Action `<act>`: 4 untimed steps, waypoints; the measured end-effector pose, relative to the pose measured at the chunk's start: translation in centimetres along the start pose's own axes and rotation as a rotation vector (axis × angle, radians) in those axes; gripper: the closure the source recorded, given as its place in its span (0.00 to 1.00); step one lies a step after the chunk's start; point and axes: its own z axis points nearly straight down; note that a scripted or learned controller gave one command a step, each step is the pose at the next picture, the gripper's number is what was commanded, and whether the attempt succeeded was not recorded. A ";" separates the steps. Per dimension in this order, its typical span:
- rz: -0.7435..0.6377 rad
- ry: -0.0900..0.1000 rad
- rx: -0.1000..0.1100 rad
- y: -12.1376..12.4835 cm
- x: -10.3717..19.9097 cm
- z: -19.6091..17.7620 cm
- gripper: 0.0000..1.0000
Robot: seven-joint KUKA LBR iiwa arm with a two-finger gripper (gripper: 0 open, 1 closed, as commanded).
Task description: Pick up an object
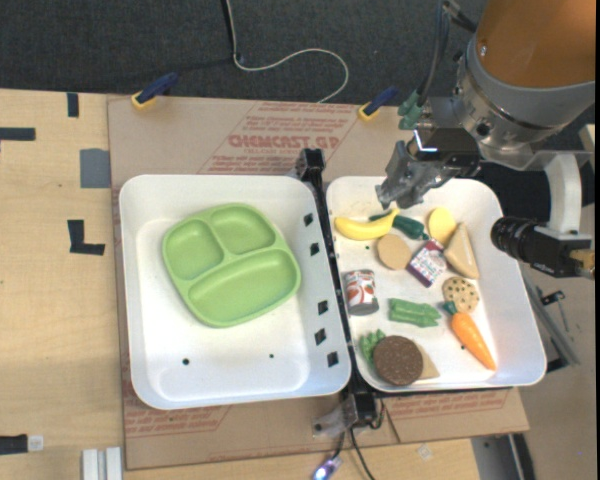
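Note:
The right bin (510,363) holds several toy foods: a yellow banana (364,227), a lemon (441,223), a tan wedge (463,253), a purple packet (425,263), a small can (360,291), a cookie (460,293), a carrot (472,338), green beans (413,313) and a burger patty (398,359). My gripper (398,196) hangs just above the banana's right end, at the bin's back left. Nothing shows between its fingers. A dark green piece (408,225) lies right below it.
The left bin (145,368) carries a green divided plate (231,262). A black clip row (323,268) runs between the bins. Cardboard lies under both. A cable (280,63) loops behind, and the arm's bulk fills the upper right.

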 end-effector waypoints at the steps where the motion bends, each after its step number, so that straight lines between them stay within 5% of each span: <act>1: 0.003 0.000 0.002 0.0 3.9 -2.5 1.00; 3: 0.004 -0.002 0.006 0.1 3.8 -4.3 1.00; 4: 0.003 -0.004 0.014 -0.1 8.9 5.2 1.00</act>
